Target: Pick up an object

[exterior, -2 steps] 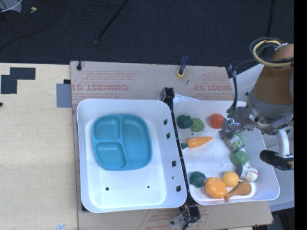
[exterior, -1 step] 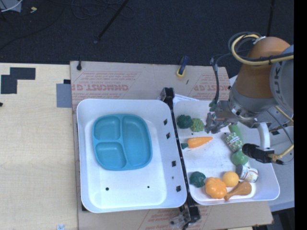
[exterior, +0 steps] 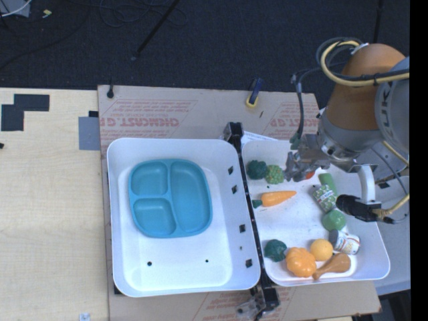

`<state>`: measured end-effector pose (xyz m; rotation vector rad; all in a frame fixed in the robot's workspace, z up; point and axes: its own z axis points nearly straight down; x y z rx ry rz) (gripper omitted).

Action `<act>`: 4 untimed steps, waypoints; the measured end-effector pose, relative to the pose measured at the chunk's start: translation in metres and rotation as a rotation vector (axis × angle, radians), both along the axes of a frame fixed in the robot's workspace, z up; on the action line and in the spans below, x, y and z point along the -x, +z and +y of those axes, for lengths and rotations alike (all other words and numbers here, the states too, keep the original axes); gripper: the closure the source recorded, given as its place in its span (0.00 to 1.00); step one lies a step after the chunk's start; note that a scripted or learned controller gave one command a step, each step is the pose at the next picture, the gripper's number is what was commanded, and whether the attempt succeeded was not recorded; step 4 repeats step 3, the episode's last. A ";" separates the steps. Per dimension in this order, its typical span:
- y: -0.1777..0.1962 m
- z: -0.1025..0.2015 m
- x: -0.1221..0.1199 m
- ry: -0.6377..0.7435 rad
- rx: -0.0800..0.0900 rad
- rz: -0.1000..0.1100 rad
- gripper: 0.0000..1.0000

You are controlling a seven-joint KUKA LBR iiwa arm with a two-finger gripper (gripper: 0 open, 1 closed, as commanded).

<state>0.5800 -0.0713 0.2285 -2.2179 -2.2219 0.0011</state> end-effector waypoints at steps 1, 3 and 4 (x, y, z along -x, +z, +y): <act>-0.011 -0.004 0.006 -0.002 0.001 0.003 1.00; 0.008 -0.005 0.005 -0.001 0.000 0.000 1.00; 0.008 -0.005 0.005 -0.001 0.000 0.000 1.00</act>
